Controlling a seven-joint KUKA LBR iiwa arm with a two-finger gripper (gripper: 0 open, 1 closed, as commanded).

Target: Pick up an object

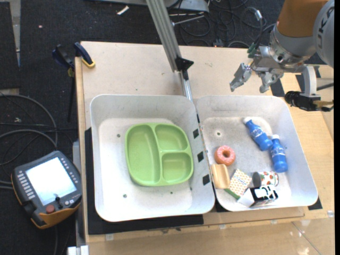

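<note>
My gripper (pixel 253 81) hangs open above the bench just behind the right bin's (pixel 297 142) far rim, with nothing between its fingers (pixel 239 78). In that bin lie two blue bottles, one (pixel 257 134) near the back and one (pixel 278 154) beside it toward the right. A pink ring-shaped donut (pixel 225 154) sits left of them. Along the front lie a tan block (pixel 220 175), a patterned packet (pixel 239 182) and a black-and-white object (pixel 264 188). All of these are well in front of the gripper.
The left bin (pixel 103 142) holds a green divided plate (pixel 159 154). A slanted metal pole (pixel 164 25) rises from the joint between the bins. A teach pendant (pixel 48 187) lies off the bench at the left. Bare bench (pixel 127 68) stretches behind the bins.
</note>
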